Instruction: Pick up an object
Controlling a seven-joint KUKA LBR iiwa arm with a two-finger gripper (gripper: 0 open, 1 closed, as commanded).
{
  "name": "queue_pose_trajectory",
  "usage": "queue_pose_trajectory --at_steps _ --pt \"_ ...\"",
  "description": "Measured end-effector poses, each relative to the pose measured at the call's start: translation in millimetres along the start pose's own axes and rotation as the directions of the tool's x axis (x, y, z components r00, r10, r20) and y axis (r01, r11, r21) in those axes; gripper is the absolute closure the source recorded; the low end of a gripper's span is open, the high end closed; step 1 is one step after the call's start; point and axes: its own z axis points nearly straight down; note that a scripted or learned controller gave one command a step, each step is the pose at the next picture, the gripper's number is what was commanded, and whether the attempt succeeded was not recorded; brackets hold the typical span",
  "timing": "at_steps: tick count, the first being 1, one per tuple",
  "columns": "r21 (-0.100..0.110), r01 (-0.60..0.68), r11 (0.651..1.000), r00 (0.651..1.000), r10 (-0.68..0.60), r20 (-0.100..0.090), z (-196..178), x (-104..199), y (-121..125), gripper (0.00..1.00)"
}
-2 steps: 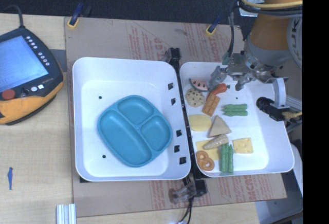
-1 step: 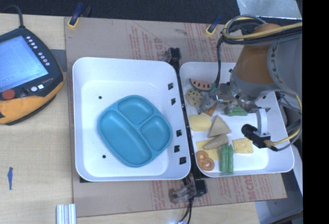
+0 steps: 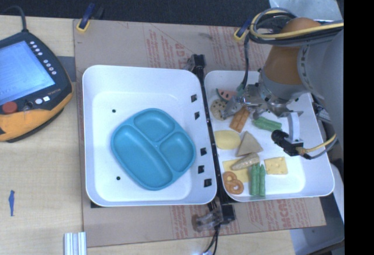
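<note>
Near edge of bench [image 3: 41, 189]: cable clamp at the seam between the two bins, small ribbed metal piece at left. Right bin [image 3: 318, 186] holds the food toys. Front row: pretzel [image 3: 233, 182] at near-left, green pod [image 3: 257, 180] upright just beside it, yellow cheese square [image 3: 276, 165] to its right. Behind those: tan wedge [image 3: 249, 144] with a pale stick piece [image 3: 244, 161] touching its near side, yellow lemon-like piece [image 3: 227, 140] to the left. Further back: green pickle-like piece [image 3: 267, 124], orange-brown piece [image 3: 239, 119], cookie [image 3: 218, 108] at far-left corner next to a small red-and-green slice. Pincer [image 3: 248, 102] is low over the far part of right bin, right above the orange-brown piece; fingers blurred against the clutter, cannot tell how far apart they are or whether anything is gripped. Arm comes in from right, orange band [image 3: 286, 52] above wrist, cables looped over it. Left bin [image 3: 93, 142] has a blue divided plate [image 3: 153, 148] lying flat. Far left on bench: teach pendant [image 3: 26, 87], screen lit. Yellow clips at far bench edge.
</note>
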Motion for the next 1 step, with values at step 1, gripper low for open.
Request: queue_pose_trajectory --at_steps 1 --pt "0.0 -0.002 1.0 1.0 0.002 0.001 -0.7 3.1 30.4 0.0"
